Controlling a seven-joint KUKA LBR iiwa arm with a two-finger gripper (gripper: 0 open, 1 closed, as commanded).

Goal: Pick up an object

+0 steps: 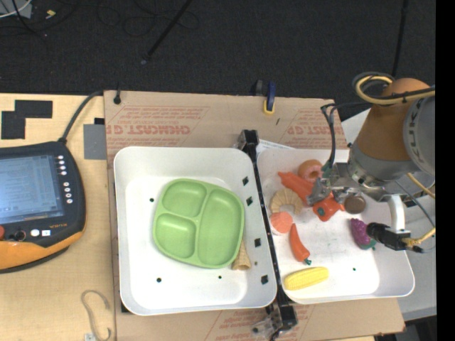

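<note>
My gripper (326, 194) is low over the right bin (387, 279), near its back middle. A small red toy (328, 209) lies directly under its tip, touching or nearly touching it. An orange carrot (295, 183) and a peach-coloured round piece (311, 168) lie just to the left of the gripper. To its right sits a brown round piece (353, 204). Purple grapes (360, 231), a red chili (298, 242), a yellow corn cob (306, 278), a pink disc (281, 222) and a beige shell-shaped piece (286, 201) are spread over the same bin.
The left bin (135, 226) holds a green divided plate (198, 222) and a waffle cone (242, 261) by its right wall. A black divider (260, 219) runs between the bins. A teach pendant (35, 201) lies on the bench at far left.
</note>
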